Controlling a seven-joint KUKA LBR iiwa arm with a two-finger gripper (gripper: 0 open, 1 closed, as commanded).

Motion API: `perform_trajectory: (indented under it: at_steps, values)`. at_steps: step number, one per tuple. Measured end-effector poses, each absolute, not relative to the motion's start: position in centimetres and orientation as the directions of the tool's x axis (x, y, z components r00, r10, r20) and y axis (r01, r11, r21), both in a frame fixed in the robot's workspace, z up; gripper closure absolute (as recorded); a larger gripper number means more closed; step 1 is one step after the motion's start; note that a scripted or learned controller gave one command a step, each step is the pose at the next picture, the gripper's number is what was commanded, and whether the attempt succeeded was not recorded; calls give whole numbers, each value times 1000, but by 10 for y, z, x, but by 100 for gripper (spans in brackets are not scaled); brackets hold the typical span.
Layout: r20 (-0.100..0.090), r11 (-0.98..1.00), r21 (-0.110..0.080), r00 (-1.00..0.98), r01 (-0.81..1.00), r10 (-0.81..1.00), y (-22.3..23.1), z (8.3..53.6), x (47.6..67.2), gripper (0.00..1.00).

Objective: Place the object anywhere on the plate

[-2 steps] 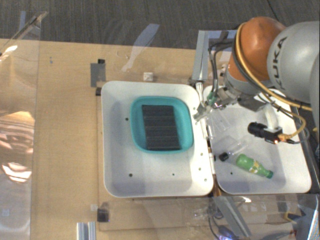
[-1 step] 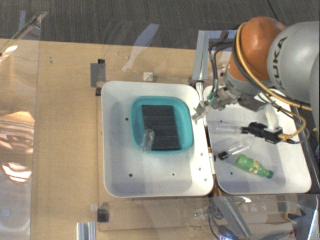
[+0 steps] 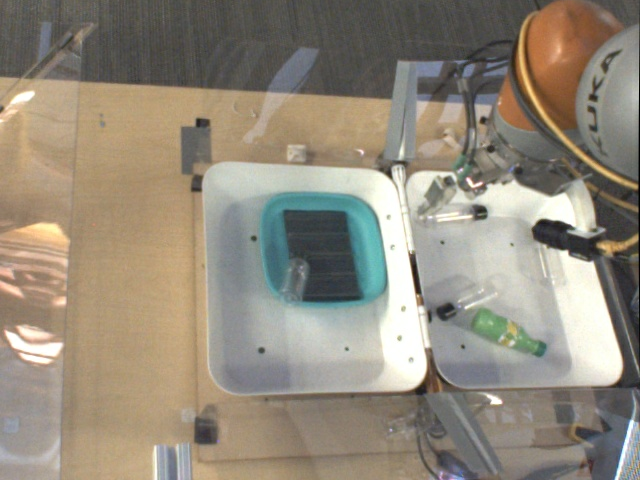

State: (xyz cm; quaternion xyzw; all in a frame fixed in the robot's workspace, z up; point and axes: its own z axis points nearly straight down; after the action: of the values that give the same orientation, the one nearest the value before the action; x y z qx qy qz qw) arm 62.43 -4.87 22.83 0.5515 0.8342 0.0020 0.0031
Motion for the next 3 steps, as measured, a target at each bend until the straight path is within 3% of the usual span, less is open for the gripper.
perform_trajectory:
  at_steps: [1, 2, 3]
  values:
    - [-2, 339, 6, -339, 941, 941, -35, 257, 630, 0]
    - [-1, 204, 7, -204, 979, 979, -52, 269, 527, 0]
    - [-2, 89, 9, -89, 996, 996, -100, 352, 489, 0]
